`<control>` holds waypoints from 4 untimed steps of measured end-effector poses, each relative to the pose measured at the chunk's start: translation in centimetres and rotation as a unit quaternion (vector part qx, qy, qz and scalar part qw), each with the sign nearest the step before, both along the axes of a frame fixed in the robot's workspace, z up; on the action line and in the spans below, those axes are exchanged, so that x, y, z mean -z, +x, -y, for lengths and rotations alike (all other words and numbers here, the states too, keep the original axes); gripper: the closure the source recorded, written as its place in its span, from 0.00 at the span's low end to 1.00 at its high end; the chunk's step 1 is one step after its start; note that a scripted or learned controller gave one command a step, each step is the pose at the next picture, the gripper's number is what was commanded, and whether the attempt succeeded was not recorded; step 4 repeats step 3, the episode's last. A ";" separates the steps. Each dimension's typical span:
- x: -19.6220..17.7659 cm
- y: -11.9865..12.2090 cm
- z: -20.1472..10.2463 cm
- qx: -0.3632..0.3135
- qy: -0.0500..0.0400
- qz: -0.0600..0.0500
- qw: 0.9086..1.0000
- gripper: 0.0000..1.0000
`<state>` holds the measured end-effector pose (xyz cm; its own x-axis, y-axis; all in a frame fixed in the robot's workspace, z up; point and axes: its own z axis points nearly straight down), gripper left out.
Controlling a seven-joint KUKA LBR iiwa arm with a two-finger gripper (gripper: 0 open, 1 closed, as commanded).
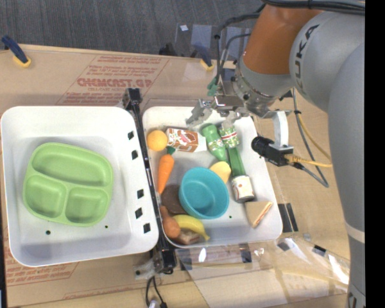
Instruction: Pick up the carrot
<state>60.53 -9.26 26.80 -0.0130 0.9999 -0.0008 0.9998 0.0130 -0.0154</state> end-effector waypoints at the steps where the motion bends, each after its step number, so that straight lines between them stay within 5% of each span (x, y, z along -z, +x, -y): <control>1: 16.8 -1.8 0.1 -0.127 0.003 0.001 0.992 0.00; 2: 16.2 -1.8 0.1 -0.133 0.002 -0.004 0.991 1.00; 3: 7.6 -0.8 -4.1 -0.135 0.001 0.005 0.991 1.00; 4: 7.6 -0.8 -4.1 -0.135 0.001 0.005 0.991 1.00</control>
